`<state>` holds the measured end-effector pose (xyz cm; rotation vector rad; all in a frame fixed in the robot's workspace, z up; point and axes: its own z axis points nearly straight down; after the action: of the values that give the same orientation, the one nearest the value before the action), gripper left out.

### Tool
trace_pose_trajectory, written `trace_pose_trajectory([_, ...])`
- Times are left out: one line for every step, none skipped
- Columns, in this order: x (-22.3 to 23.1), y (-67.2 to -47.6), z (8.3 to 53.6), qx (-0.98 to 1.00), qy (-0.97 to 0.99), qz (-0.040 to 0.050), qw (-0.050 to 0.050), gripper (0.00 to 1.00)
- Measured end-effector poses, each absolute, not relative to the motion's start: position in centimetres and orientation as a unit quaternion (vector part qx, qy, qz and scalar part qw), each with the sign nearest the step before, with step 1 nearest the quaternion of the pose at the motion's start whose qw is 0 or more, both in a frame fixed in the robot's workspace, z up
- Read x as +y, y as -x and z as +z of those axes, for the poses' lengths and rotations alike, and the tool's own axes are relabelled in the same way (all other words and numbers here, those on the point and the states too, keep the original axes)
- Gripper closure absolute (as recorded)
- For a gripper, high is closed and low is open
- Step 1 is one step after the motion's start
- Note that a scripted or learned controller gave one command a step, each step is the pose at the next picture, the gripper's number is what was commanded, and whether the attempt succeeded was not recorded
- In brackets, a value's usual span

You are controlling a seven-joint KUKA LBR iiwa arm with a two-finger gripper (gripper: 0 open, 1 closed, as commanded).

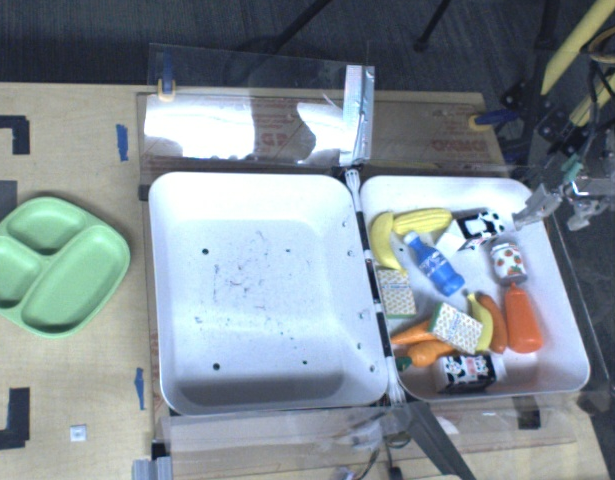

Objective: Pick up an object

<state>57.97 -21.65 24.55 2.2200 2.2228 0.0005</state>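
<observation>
- Nearest the camera in the right bin (572, 363), a black-and-white patterned carton (465, 370) lies on its side against the front wall; it looks light and boxy, with flat faces that should take a pinch across its short width.
- Just behind it, a speckled sponge-like block (459, 327) leans over an orange carrot-shaped toy (417, 335); both look soft or light, and crowded.
- The orange bottle (522, 318) lies apart to the right, smooth and rounded, likely slippery; grip across its body.
- Mid-bin, the blue bottle (434, 263) lies at a slant, slim and stiff, a fair candidate taken across its middle.
- Farther back, a yellow banana (389, 238) curves along the divider; probably plastic, light.
- At the far right rim, the jaws (539, 208) hang above the bin's corner, holding nothing; open or closed I cannot tell.
- The left bin (187, 208) shares the desk (67, 128).
</observation>
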Motion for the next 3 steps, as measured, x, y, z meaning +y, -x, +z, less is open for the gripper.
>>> trace_pose_trajectory([-17.2,-51.6,17.7,0.769,-0.639,0.0003,0.0,0.0])
trace_pose_trajectory([-12.7,-47.9,12.6,0.81,-0.587,0.0002,-0.002,0.0])
trace_pose_trajectory([-16.3,-48.8,8.9,0.787,-0.617,0.0034,0.004,0.0])
